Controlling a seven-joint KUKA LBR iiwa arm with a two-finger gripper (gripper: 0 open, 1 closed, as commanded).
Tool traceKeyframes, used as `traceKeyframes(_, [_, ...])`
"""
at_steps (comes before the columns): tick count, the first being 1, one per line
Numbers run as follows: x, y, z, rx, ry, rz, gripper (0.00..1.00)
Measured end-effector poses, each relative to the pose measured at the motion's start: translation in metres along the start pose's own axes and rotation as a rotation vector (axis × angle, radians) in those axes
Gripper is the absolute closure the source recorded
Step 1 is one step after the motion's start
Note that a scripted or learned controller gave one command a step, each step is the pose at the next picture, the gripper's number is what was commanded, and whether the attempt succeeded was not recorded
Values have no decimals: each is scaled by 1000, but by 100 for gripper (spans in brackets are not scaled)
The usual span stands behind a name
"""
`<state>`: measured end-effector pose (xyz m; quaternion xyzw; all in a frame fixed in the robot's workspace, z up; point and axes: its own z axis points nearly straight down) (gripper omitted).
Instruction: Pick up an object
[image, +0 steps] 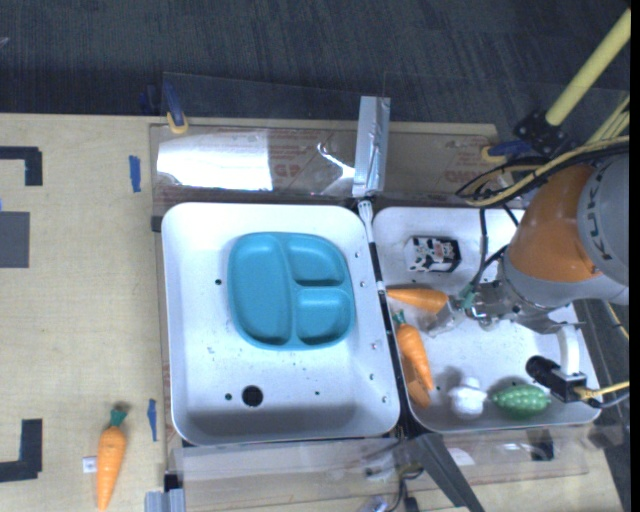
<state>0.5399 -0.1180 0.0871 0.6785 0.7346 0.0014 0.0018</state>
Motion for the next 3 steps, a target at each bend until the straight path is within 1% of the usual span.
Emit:
traceKeyframes(1, [12, 64, 1, 0, 0, -17, 0])
traceKeyframes(2, [11, 66, -10, -4, -1, -18, 100])
traceKeyframes(3, [87, 85, -114, -8, 2, -123, 100])
